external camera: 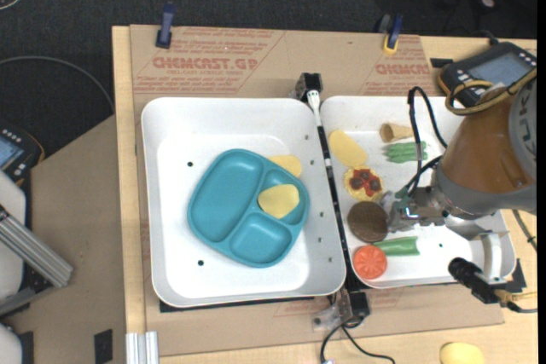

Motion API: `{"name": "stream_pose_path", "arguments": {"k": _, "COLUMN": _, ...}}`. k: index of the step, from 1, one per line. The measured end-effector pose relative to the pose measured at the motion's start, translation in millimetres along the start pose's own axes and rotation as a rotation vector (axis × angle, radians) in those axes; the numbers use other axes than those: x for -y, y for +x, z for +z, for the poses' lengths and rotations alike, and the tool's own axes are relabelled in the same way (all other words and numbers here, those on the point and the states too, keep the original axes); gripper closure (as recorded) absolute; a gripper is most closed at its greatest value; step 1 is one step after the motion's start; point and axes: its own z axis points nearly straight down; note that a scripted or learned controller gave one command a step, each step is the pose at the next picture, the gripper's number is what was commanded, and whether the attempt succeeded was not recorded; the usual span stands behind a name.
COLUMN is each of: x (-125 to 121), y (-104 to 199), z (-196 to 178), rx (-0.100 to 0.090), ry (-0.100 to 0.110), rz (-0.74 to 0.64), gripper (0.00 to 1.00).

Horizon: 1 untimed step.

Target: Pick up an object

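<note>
- Left bin [162, 183]: blue divided tray [243, 209] with a pale yellow piece [279, 199] in its upper right compartment; another yellow piece [287, 164] just behind the tray's rim.
- Right bin [435, 268]: yellow piece [348, 147], pizza-like slice [363, 181], brown disc [368, 221], red tomato [370, 262], green pieces [404, 152], cone [394, 131].
- Tool [401, 215] low, just right of the brown disc; open or closed, cannot tell.
</note>
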Motion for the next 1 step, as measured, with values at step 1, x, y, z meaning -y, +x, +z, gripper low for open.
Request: {"name": "stream_pose_path", "arguments": {"k": 1, "x": 1.6, "y": 29.1, "z": -144.0, "rx": 0.001, "ry": -0.019, "rz": -0.011, "gripper": 1.0}}
